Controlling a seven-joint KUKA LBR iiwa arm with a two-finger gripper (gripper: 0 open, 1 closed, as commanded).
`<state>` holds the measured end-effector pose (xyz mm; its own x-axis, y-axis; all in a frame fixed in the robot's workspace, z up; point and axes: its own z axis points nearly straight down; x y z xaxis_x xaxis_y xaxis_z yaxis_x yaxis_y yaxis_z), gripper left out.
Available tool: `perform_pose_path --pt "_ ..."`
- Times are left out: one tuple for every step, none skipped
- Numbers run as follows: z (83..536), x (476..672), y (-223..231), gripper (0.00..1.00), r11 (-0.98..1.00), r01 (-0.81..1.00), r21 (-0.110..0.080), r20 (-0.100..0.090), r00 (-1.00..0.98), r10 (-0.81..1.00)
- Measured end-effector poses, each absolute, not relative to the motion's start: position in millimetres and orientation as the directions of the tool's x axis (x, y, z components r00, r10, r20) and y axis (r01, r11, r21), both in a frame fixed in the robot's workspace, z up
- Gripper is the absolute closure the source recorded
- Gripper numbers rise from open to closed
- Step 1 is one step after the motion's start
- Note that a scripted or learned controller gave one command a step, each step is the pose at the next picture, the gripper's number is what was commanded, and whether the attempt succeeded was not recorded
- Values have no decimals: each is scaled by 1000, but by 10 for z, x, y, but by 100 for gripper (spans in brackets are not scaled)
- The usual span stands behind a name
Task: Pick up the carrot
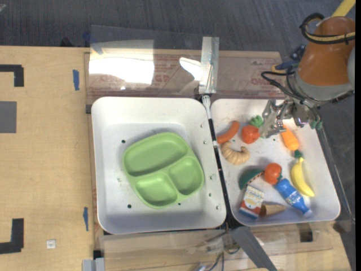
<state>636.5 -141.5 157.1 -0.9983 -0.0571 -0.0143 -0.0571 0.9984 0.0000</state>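
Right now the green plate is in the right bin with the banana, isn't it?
Not quite. The green plate sits alone in the left bin. The banana is in the right bin, with the other toy food. The camera view shows this.

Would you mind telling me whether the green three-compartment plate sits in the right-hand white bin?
No, the green three-compartment plate lies in the left white bin, apart from the toy food.
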Motion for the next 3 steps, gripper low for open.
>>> perform_pose_path --pt "947 6338 -2144 100 969 -246 -2 -8 -969 -246" --pt "1283 5871 -1369 100 941 -339 -1 -10 -941 -339" --pt "2528 6219 -2250 100 798 -602 -12 -11 -798 -603"
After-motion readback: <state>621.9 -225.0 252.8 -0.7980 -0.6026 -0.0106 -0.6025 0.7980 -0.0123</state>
